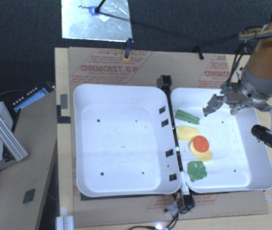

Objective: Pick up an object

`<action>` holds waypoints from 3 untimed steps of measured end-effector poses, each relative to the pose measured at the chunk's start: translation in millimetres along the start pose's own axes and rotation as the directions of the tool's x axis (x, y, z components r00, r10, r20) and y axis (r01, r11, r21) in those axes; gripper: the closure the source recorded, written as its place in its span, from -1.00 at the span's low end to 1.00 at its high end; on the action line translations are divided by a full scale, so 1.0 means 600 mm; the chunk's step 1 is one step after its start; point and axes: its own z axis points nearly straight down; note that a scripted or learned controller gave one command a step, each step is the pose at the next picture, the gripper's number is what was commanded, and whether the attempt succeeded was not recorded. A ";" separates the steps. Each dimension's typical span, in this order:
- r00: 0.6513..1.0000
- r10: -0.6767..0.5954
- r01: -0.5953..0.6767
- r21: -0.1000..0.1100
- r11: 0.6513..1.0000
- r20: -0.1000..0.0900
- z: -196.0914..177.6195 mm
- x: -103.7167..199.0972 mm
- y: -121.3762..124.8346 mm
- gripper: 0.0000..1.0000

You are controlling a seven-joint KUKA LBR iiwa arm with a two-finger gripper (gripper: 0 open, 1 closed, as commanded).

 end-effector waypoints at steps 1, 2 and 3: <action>1.000 0.000 0.000 0.013 1.000 -0.003 0.266 0.026 0.002 -1.00; 1.000 0.001 -0.001 -0.001 1.000 0.000 0.232 0.023 0.009 1.00; 1.000 -0.003 0.003 -0.005 1.000 0.001 0.271 0.014 0.108 1.00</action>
